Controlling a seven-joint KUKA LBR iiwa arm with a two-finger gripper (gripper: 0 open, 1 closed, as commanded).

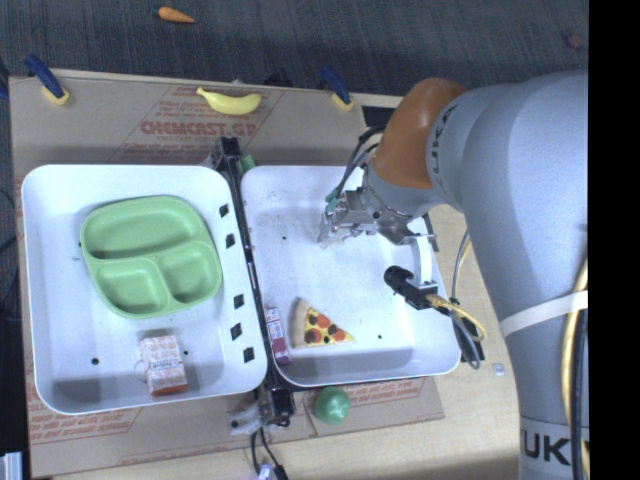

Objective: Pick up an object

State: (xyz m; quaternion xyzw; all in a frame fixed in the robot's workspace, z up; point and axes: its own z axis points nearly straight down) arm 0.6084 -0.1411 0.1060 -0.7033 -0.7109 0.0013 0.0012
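We judge this the approach step, with nothing picked yet. Our gripper (338, 220) sits low over the far part of the right bin (440, 353), above bare white floor; we cannot tell how the tool is set from this angle, and nothing shows in it. The nearest candidate, the pizza slice (318, 328), lies near that bin's front edge, by the divider. Next we would need to travel toward that front edge and descend over the slice. The green tray (150, 253) and small carton (162, 362) rest in the left bin (40, 268). The cardboard (190, 128) under the bins carries red lettering, too blurred to read surely; "UK" shows on the arm (545, 450).
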